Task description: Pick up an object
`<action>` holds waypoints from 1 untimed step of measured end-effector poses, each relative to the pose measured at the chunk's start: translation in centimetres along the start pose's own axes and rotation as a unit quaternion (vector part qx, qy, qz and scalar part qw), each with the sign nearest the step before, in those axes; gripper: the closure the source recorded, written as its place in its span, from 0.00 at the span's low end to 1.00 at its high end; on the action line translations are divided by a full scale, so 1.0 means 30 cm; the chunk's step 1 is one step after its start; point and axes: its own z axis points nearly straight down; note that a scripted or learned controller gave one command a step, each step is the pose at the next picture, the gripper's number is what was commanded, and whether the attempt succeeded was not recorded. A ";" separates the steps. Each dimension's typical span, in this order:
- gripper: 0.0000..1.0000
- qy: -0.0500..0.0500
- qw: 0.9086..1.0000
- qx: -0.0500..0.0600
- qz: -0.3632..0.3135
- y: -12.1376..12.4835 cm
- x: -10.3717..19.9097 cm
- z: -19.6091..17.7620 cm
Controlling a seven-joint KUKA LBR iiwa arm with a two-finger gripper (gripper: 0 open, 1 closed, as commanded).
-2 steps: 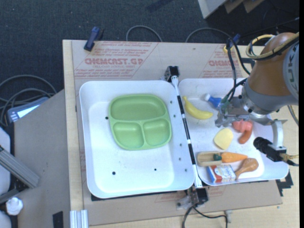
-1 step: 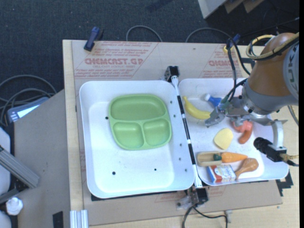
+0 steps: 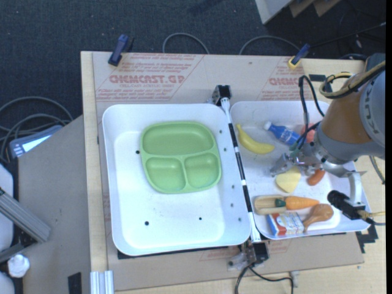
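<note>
Nearest, a small carton (image 3: pixel 286 224) lies flat in the right bin (image 3: pixel 361 224), beside a smooth orange carrot (image 3: pixel 298 203) whose long axis runs left-right, tip right. Gripper (image 3: pixel 300 160) sits above a pale wedge (image 3: pixel 288 181); its opening cannot be told.

One camera sits high up over the worktop (image 3: pixel 184 72) and looks down at a slant. It does not sit close, so both white bins fit in the picture with dark floor (image 3: pixel 61 17) around them. The left bin (image 3: pixel 122 213) lies near the middle, a bit toward 9 o'clock. The right bin (image 3: pixel 257 112) lies toward 3 o'clock. The far edge of the worktop is at 12 o'clock and the near edge at 6 o'clock. The arm (image 3: pixel 346 124) comes in from 3 o'clock, over the right bin.
</note>
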 end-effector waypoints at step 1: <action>0.00 0.000 1.000 0.000 0.000 -0.060 0.027 0.012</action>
